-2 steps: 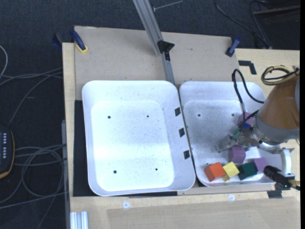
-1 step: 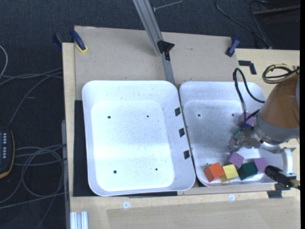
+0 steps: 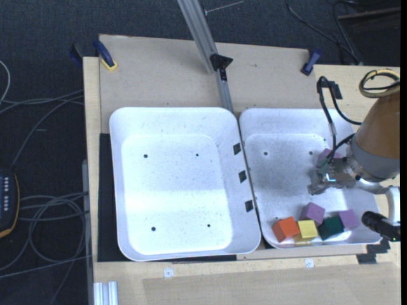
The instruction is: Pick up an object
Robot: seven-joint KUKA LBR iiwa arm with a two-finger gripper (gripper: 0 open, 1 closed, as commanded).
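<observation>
gripper (image 3: 320, 184) over right bin (image 3: 280, 127), right of centre, above the blocks | fingers: cannot tell, blurred | blocks along front wall: orange block (image 3: 286, 227), yellow block (image 3: 308, 229), green block (image 3: 331, 227), purple blocks (image 3: 313, 211), possibly touching

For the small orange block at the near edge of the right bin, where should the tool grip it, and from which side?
Grip the small orange block from straight above, across its far and near faces. A yellow block presses against its right side and the right white bin's wall crowds its left.
</observation>
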